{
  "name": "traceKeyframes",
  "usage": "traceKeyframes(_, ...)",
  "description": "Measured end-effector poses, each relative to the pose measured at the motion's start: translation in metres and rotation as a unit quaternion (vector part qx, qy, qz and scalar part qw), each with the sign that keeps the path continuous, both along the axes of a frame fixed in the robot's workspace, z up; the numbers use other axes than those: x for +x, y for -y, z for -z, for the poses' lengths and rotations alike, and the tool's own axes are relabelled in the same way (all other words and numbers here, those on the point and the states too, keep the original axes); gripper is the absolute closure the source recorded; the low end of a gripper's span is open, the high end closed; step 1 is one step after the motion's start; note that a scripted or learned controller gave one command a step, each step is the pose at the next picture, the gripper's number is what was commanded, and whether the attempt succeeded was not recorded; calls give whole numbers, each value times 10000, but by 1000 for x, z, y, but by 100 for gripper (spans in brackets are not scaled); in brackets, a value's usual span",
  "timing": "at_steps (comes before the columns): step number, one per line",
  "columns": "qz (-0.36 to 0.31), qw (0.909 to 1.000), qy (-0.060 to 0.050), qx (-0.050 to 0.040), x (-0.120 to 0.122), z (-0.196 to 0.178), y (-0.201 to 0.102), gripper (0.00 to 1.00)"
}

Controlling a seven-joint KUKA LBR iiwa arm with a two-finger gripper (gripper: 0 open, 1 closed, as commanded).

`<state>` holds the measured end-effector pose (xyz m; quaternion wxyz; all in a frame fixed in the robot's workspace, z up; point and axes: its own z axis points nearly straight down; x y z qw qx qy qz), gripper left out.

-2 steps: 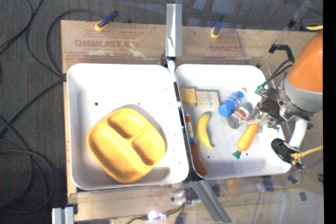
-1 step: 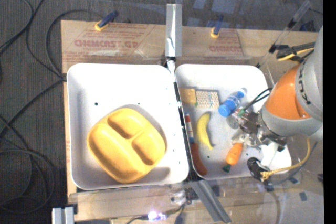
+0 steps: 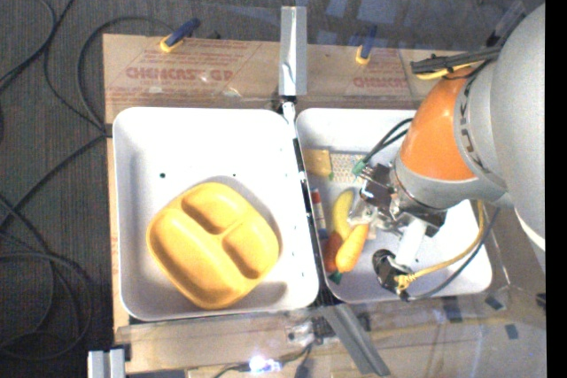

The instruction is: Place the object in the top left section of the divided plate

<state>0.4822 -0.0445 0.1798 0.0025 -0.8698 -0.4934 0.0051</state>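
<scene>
Around the yellow three-section plastic plate (image 3: 213,243) the left white bin's floor (image 3: 177,155) lies bare, widest behind it. To the plate's right, the raised rim between the bins (image 3: 302,190) bars a low path, and beyond it the grey-and-orange arm (image 3: 461,146) overhangs small toys (image 3: 345,230).

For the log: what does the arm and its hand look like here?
The arm is bulky, rounded and pale grey, with a glossy orange band above the wrist. Below it sits a dark metallic hand; a yellow cable loops beneath, ending at a black connector.
</scene>
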Motion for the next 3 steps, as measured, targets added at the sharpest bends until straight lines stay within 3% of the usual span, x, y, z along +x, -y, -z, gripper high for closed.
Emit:
traceKeyframes(1,-415,9991,3,-14,60,-55,-25,100)
traceKeyframes(2,161,9999,-4,-23,39,-11,-109,100)
traceKeyframes(3,-416,9991,-4,-19,59,-35,-128,100)
